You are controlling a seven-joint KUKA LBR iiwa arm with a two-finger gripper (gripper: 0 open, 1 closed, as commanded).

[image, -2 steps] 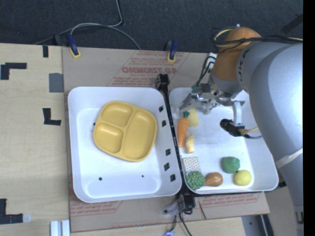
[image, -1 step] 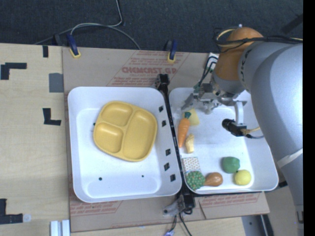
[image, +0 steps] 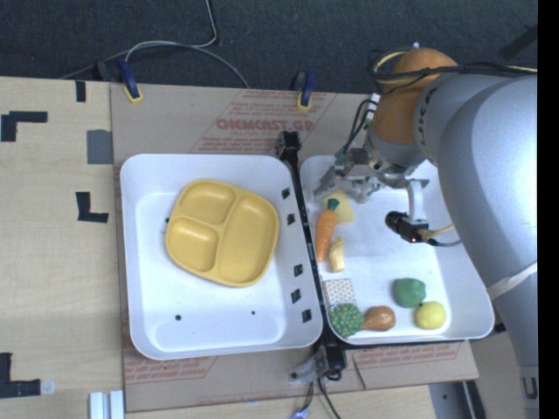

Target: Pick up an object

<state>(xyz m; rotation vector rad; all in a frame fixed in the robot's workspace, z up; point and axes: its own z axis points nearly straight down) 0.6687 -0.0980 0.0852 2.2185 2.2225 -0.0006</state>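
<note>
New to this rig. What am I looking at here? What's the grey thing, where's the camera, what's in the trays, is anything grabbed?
One camera looks down at a slant on a bench. The grey arm with an orange band is a robot reaching in from the right. Its gripper hangs over the right bin, near a carrot. That bin also has a broccoli, a green piece, a yellow lemon and other toy food. The left bin holds a yellow divided plate. I see nothing held.

The left bin (image: 140,260) has a yellow divided plate (image: 222,231) sitting toward its top edge, kinda tilted. Both bins rest on a cardboard sheet (image: 175,120), with two blue-and-yellow clamps (image: 131,84) on its far edge. A grey cable (image: 206,11) loops behind it.
</note>
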